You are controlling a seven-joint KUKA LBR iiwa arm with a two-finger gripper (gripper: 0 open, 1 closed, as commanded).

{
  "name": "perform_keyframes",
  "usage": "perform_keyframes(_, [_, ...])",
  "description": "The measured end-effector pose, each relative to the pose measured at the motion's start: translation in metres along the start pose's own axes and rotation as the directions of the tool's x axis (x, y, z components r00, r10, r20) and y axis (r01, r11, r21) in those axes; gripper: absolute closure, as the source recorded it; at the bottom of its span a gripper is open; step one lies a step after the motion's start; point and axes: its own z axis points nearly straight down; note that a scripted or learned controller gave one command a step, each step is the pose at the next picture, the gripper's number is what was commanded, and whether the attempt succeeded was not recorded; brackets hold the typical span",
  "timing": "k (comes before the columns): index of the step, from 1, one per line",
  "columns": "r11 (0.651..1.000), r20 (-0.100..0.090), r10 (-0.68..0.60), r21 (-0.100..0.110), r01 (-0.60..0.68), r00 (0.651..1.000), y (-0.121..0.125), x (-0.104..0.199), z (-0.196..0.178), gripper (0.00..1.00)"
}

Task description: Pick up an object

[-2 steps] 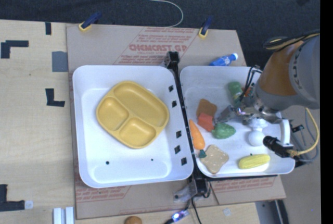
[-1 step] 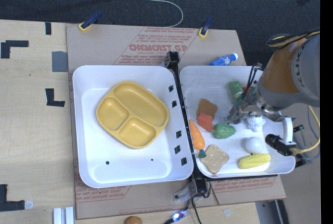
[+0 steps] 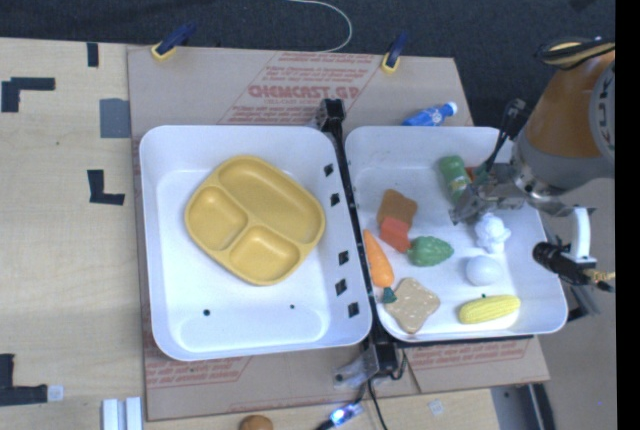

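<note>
The hand (image 3: 478,201) is down in the right bin (image 3: 540,318), in its upper right part, sitting between the green can (image 3: 453,171) and the white lump (image 3: 491,234). Honestly can't tell if it's apart, together or clamped on anything, it's just a dark tangle from this angle.

Things that could bite here, just my guess:
- That corner is crowded. The can, the lump and the white egg (image 3: 483,269) are all close, so a close could pinch two things or nudge one away.
- The can lies on its side (round stuff loves to roll), so a push could send it off toward the bin wall.
- The egg is smooth and round, likely to squirt out of a two-finger pinch.
- The lump looks soft and crumpled, could slip or only get caught by an edge.

Rest of the bin: brown block (image 3: 398,205) on a red block (image 3: 395,234), broccoli (image 3: 430,251), carrot (image 3: 378,259), toast (image 3: 413,304), corn (image 3: 489,310). The left bin (image 3: 165,248) holds a yellow tray (image 3: 254,219).

Writing: the cardboard (image 3: 290,88) on the worktop has red print, upside down and too blurry for me to read. A blue bottle (image 3: 431,115) behind the bin, label not readable either.
</note>
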Motion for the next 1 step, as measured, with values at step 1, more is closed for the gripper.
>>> perform_keyframes(1, [1.0,0.001,0.001,0.0,-0.001,1.0,-0.0077,-0.005,-0.0551,1.0])
